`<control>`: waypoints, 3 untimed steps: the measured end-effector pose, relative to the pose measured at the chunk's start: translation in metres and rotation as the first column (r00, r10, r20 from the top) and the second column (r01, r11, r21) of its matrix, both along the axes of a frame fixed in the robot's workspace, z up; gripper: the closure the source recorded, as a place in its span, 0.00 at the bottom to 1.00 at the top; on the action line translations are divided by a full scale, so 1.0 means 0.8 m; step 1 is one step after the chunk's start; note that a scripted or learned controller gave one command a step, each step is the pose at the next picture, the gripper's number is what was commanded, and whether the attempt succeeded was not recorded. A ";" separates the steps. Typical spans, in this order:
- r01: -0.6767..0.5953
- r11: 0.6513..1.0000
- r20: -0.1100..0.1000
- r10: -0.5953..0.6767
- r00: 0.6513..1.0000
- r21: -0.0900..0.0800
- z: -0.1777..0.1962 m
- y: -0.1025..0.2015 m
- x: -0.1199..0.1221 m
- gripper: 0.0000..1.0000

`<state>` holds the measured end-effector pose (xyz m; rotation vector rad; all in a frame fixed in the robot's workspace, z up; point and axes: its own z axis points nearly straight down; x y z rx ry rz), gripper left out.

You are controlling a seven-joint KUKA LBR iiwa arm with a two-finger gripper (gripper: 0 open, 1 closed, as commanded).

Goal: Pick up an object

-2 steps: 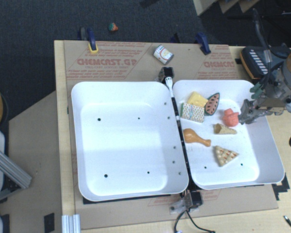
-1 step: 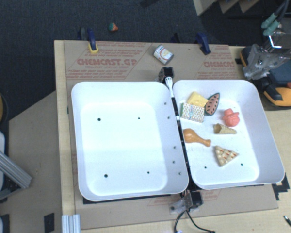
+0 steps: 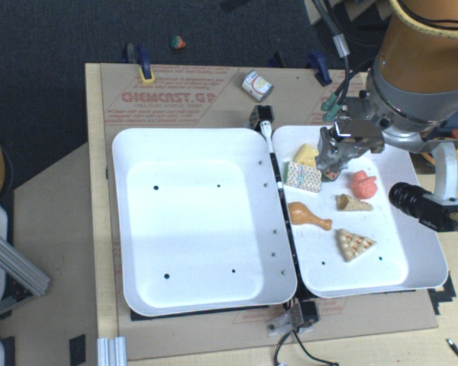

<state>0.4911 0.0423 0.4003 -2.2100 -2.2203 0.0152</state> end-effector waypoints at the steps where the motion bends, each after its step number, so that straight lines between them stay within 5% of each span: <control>1: -0.002 1.000 0.031 0.002 1.000 0.006 0.179 0.056 -0.015 1.00; 2: -0.007 1.000 -0.005 0.007 1.000 -0.004 -0.045 0.217 -0.019 1.00; 3: 0.001 1.000 0.032 -0.001 0.999 0.011 0.166 0.228 -0.015 1.00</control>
